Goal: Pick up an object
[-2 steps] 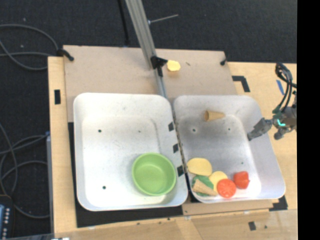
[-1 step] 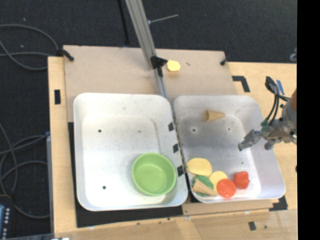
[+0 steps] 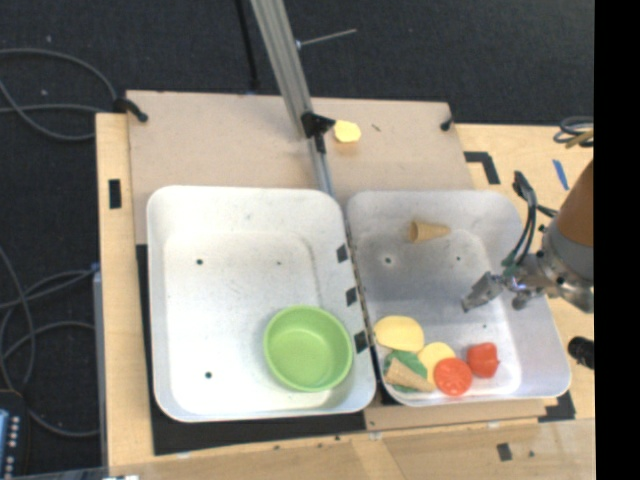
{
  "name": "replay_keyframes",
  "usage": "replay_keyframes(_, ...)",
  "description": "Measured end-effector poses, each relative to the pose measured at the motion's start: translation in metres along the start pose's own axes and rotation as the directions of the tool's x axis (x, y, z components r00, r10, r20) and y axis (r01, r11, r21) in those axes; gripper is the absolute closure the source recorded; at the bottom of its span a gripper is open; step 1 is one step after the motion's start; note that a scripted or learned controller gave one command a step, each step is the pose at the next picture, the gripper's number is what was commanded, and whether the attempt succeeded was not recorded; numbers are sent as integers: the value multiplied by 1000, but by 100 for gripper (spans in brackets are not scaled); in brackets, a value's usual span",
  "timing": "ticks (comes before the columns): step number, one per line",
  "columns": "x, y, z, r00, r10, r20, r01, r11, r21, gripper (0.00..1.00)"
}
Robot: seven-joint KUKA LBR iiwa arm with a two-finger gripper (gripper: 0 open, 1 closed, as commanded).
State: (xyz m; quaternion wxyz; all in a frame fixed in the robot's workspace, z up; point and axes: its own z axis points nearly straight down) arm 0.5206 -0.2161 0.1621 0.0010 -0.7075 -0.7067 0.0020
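The arm's metal two-finger hand (image 3: 490, 290) hovers, seemingly open and gripping nothing, at 11 o'clock from the small red plastic block (image 3: 483, 359).

fixed overhead camera, slanted down, both bins (image 3: 250, 268) framed

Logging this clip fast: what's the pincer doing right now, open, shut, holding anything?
Pincer: over the right bin, above the toy food; open or shut cannot be told, nothing seen between its tips.

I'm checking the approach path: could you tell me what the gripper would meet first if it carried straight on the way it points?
The gripper points left and slightly down over the right bin; it would probably meet that bin's bare floor first, though depth is unclear.
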Motion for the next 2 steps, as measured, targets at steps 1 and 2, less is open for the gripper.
replay_keyframes(1, -5, 4, 44, 1000, 1, 1, -1, 1000, -1, 0)
replay_keyframes(2, -5, 6, 30, 1000, 4, 1, -4, 1000, -9, 100)
